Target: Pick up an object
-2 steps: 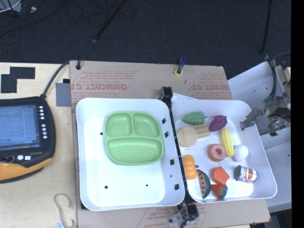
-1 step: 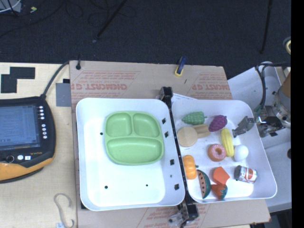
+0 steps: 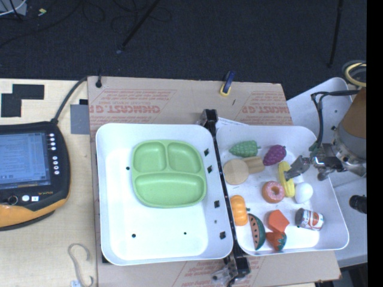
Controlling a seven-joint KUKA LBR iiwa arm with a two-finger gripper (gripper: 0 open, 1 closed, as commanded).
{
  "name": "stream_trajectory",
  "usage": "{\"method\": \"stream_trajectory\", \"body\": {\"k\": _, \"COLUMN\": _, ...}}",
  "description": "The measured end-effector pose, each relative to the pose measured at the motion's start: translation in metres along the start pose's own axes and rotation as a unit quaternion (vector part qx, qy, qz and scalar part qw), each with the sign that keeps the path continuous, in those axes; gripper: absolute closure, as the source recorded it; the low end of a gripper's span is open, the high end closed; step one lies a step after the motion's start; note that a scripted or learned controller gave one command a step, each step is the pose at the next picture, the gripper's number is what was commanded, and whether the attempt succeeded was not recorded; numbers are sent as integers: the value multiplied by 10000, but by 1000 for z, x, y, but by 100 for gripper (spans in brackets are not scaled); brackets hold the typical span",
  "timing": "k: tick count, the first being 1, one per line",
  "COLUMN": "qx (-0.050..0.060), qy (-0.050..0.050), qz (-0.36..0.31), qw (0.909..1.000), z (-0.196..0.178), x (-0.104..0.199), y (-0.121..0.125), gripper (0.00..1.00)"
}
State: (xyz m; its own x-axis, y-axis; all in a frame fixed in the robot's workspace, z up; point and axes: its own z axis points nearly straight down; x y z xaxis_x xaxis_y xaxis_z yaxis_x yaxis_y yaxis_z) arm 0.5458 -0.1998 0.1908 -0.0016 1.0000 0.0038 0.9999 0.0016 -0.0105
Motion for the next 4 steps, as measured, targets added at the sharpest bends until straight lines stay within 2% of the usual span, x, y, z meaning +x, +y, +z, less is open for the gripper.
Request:
{"method": "stream_trajectory", "body": {"k": 1, "qx": 4, "qy": 3, "qz": 2, "qw": 10000, "z": 54, "x": -4, "y": -9, "gripper": 0}}
{"method": "stream_trajectory", "body": {"k": 2, "qx": -130, "qy": -66, "qz": 9, "qw": 9999, "z": 66, "x": -9, "y": -3, "gripper": 0}}
{"method": "stream_trajectory", "body": {"k": 3, "qx": -96, "qy": -38, "qz": 31, "qw": 9999, "z": 61, "x": -9, "y": -4, "gripper": 100}}
{"method": "stream_trajectory", "body": {"k": 4, "qx": -46, "qy": -16, "qz": 19, "qw": 10000, "z": 8, "x": -8, "y": -14, "gripper": 100}}
